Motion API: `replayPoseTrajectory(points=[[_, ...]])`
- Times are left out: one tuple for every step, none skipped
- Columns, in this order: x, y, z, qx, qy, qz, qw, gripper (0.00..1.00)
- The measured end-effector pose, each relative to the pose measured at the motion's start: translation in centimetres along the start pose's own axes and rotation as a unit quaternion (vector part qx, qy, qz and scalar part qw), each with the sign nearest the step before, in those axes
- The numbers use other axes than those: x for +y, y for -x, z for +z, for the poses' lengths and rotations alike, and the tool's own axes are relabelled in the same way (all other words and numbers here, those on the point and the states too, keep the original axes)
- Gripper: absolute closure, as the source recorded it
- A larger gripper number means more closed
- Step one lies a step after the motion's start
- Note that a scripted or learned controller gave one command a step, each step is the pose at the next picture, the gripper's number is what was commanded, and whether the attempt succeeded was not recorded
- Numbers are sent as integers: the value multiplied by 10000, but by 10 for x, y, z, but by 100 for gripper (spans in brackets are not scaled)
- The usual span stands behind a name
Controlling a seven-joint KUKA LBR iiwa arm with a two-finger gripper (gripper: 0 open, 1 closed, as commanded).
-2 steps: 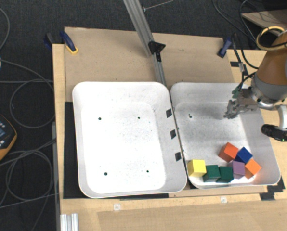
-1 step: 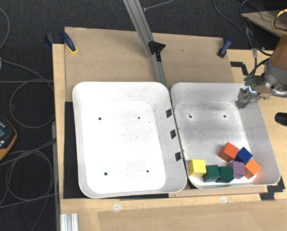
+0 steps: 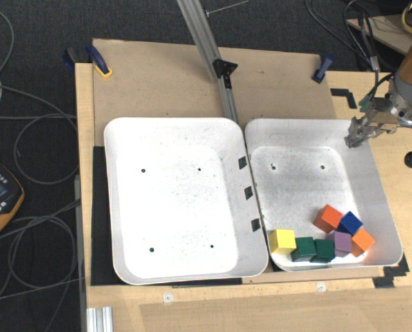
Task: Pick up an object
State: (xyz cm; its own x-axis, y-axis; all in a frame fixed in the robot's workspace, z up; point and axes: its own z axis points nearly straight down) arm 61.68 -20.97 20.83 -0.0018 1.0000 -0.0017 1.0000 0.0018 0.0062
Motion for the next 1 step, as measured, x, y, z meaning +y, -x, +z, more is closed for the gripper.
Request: replayPoseTrajectory(points=[[-15, -48, 5, 22, -42, -14, 10000, 100]])
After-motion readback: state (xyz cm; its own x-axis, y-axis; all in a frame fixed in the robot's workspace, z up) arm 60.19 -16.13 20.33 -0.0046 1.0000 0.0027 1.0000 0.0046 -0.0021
